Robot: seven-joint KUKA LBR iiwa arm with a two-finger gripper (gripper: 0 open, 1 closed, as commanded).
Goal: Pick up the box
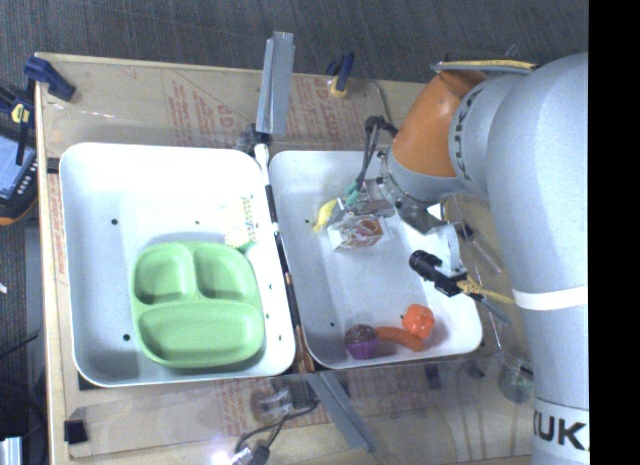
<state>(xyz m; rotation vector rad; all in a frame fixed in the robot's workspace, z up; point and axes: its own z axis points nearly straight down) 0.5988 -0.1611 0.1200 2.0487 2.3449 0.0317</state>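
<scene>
The box (pixel 358 234), a small pale packet with reddish print, lay in the right bin (pixel 330 293) right under the gripper (pixel 362 207), its near edge sticking out past the gripper toward the camera. The view did not show whether the gripper was open, closed, or already clamped on the box, so I cannot tell.

The main risk seemed to be a shallow or off-centre grasp. The box looked thin and glossy, and a pinch on one edge could let it swing or slip out on the lift. A yellow scrap (pixel 324 215) lay just beside the box, on the side of the gripper toward the left bin (pixel 90 253), perhaps touching it. A closing grip might catch it too, or nudge the box askew. Pressing down too hard on so flat a thing could also crush it.

For room, the bin's far wall was close behind the gripper, leaving little margin that way. In front of the gripper the white floor was bare up to an orange toy (pixel 418 321) and a purple piece (pixel 360 339) near the front wall, well apart from the box. Straight up looked the safest way out. The green divided plate (pixel 198 303) sat in the left bin, well away from the gripper.
</scene>
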